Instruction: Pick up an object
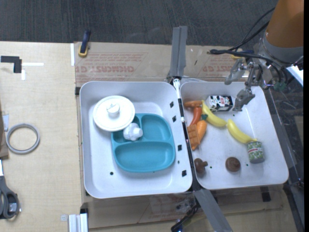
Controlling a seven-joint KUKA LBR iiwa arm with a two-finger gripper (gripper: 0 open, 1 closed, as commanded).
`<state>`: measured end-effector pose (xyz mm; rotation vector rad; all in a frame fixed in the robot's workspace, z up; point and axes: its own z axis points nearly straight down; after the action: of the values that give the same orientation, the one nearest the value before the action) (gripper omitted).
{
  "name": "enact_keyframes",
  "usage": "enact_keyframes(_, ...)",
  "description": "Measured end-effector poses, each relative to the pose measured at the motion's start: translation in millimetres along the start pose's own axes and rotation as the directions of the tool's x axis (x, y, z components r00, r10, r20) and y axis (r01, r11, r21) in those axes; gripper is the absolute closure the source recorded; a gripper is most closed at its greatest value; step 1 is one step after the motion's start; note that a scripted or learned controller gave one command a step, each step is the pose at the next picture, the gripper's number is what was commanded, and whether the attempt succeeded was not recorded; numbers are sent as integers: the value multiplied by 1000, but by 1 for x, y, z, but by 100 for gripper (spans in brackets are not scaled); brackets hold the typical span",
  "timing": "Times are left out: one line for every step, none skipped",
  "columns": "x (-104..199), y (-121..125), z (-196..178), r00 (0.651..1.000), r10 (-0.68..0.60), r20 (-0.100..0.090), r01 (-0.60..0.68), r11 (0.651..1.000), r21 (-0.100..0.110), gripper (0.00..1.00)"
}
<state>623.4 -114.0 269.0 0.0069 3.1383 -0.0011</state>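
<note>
My gripper (240, 87) hangs over the back of the right bin (275, 173), its fingers spread and nothing between them. Just left of its lower fingertip lies a small black-and-white carton (219, 102). Below that are two yellow bananas (214, 117) (239, 132), orange carrots (197, 129), a green-labelled can (255, 152) and two small brown pieces (233, 164) (200, 166).
The left bin (89, 144) holds a blue divided tray (145, 151), a white round lid (114, 113) and a small white object (133, 132). A grey tape ring (21, 138) and scissors (8, 202) lie on the bench at left. Cables trail near the wrist.
</note>
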Motion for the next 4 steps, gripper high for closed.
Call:
enact_keyframes(56, -17, 143, 966, 258, -2, -258, 966, 1, 0)
enact_keyframes(28, 11, 177, 943, 332, -3, -332, 943, 1, 0)
enact_keyframes(39, 20, 176, 929, 370, -2, -370, 929, 1, 0)
enact_keyframes(29, 19, 176, 952, 307, -1, -307, 952, 4, 0)
